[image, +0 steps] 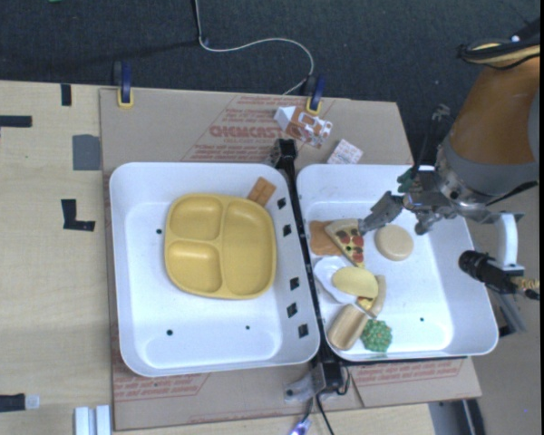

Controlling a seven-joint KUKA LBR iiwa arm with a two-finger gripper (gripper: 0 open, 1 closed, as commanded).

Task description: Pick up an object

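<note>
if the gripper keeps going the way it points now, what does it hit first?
Likely the pizza slice: the gripper points down-left in the image at it, in the right bin. Its height above the slice is unclear from this one view.

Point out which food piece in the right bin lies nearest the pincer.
The pale round cookie-like disc, just below the pincer. The pizza slice sits left; the green broccoli lies far lower.
</note>
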